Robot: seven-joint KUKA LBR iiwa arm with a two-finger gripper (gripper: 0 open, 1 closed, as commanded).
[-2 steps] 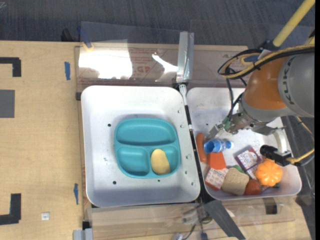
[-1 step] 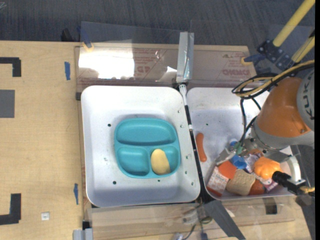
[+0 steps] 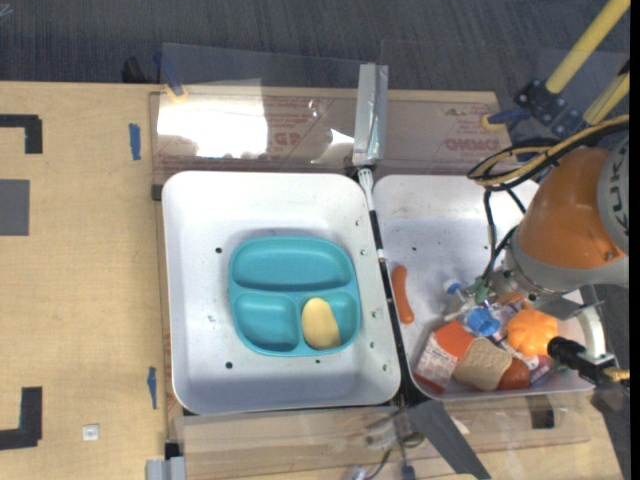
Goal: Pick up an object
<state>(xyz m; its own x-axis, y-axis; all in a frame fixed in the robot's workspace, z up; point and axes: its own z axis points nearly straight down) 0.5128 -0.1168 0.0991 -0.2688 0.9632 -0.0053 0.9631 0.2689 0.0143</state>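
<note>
Starting at the left of the frame, we see the left bin (image 3: 190, 268) holding a teal divided tray (image 3: 290, 290) with a yellow potato-like piece (image 3: 320, 323) in its lower right compartment. Right of the divider, an orange carrot-like stick (image 3: 403, 294) lies alone in the right bin (image 3: 420, 213). The likeliest targets crowd the lower right: a red-and-white packet (image 3: 442, 353), a tan block (image 3: 483, 364) and an orange fruit (image 3: 530, 333), touching one another, so we judge a grasp could slip or snag a neighbour. The gripper (image 3: 490, 298) sits under the wrist; we cannot tell its state.
</note>
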